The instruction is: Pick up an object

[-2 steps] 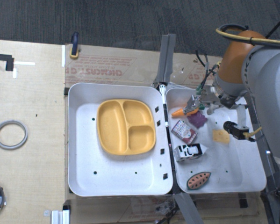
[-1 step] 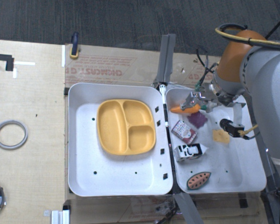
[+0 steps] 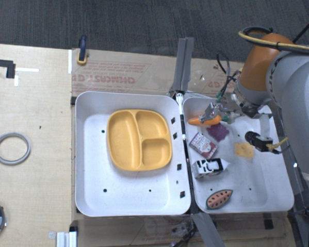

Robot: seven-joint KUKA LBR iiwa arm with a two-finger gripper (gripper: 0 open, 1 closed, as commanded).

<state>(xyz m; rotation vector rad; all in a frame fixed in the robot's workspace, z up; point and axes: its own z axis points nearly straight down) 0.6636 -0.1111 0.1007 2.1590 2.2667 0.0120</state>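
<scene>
A: What is the carrot point(image 3: 207, 119) looking like?
B: Small, orange, lying near the top left corner of the right bin point(image 3: 274, 204), just above a purple toy point(image 3: 218, 132).
A: Is the gripper point(image 3: 217, 111) holding it?
B: It is touching the carrot from above right; whether it is gripping, I cannot tell.
</scene>
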